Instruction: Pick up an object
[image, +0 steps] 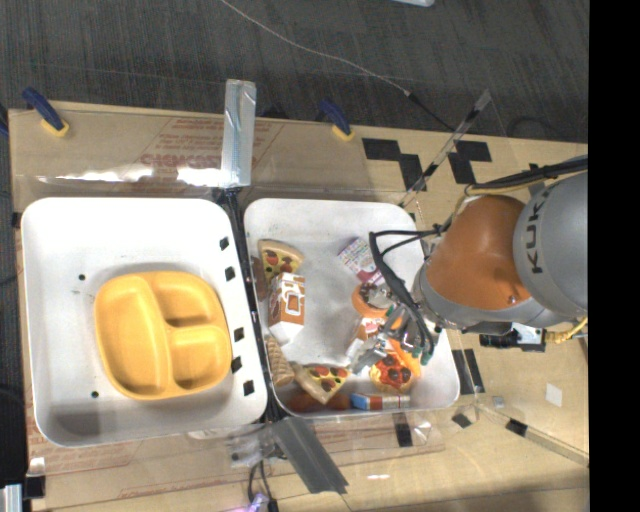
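Surface (520, 420): two white bins are carried side by side. Left bin (60, 300): a yellow divided tray (160, 330) is held centrally. Right bin (320, 215): toy food is heaped, with a carton (288, 305) near its left wall and a pizza slice (322, 380) at its near edge. End effector (385, 345): lowered over clutter near the right wall; whether anything is gripped cannot be told. A single exposed item is best targeted, well apart from walls.
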